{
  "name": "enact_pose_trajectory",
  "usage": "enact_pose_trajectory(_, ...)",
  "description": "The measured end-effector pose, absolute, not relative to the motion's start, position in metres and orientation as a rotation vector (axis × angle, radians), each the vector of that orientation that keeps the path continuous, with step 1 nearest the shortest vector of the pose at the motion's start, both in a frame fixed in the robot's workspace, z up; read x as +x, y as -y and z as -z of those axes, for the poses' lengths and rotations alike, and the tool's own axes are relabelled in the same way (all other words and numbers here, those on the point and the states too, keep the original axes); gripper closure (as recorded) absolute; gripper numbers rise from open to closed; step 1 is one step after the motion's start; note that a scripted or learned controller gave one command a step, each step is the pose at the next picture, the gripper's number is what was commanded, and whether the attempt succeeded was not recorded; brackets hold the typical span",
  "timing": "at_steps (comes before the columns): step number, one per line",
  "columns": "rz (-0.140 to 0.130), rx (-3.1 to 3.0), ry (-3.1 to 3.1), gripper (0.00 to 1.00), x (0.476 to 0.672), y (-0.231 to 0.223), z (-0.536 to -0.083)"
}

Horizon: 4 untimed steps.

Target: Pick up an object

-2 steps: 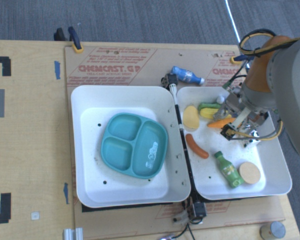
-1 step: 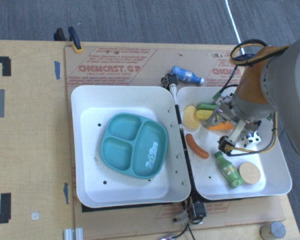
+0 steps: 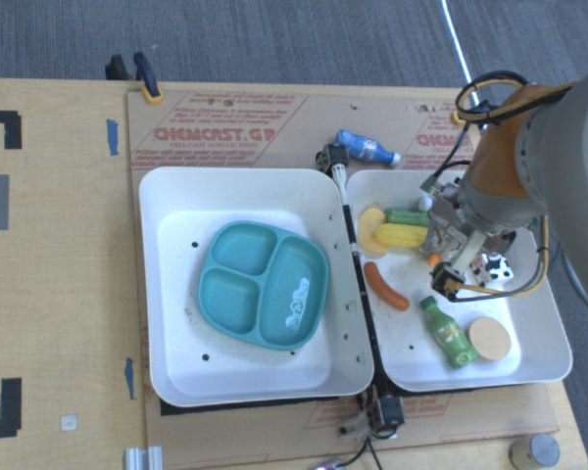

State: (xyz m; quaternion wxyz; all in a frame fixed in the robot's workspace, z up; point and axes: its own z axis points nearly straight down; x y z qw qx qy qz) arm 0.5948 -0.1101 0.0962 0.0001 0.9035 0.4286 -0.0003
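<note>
Our gripper hangs over the middle of the right bin, and we cannot tell whether it is open or closed. One corn cob crowds its left side, and what may be a black-and-white toy sits just right. One orange sausage lies near, its long axis slanting upper left to lower right. One green bottle slants likewise, cap toward the gripper, beside one tan disc, with bare floor left of the bottle. The left bin holds one teal plate with open margin around it.
</note>
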Motion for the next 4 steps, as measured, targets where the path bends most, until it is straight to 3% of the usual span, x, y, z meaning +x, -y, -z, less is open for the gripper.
enact_pose_trajectory(1,-0.001,2.612,-1.744,1.0,0.602,0.112,-0.151)
enact_pose_trajectory(2,0.0,2.546,-1.839,1.0,0.558,0.103,-0.236)
enact_pose_trajectory(3,0.0,2.547,-1.839,0.0,0.558,0.103,-0.236)
enact_pose_trajectory(4,-0.007,2.532,-1.851,0.0,0.593,0.174,-0.124)
